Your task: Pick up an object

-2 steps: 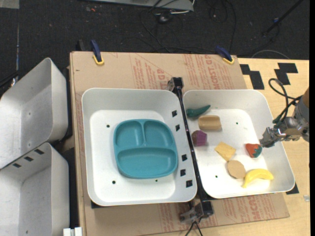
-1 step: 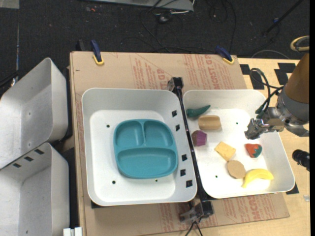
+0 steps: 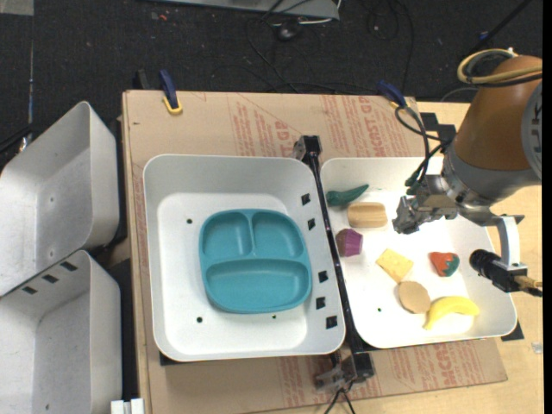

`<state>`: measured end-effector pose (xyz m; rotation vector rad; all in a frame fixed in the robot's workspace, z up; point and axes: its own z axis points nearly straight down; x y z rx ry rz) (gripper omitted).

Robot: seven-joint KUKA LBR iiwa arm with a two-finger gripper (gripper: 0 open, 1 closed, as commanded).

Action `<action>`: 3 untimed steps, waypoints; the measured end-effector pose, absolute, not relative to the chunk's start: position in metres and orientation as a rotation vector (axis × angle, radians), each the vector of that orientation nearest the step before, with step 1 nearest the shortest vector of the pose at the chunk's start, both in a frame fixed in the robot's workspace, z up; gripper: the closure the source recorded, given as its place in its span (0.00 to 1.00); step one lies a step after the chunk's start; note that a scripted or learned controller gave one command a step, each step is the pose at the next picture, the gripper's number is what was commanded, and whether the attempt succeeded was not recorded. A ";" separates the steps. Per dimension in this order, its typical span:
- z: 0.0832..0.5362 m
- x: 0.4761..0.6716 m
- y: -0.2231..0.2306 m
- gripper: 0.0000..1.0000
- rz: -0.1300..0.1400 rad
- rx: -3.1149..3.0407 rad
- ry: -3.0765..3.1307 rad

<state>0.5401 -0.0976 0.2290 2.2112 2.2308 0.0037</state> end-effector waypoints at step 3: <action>0.215 0.590 0.068 1.00 0.003 2.212 2.230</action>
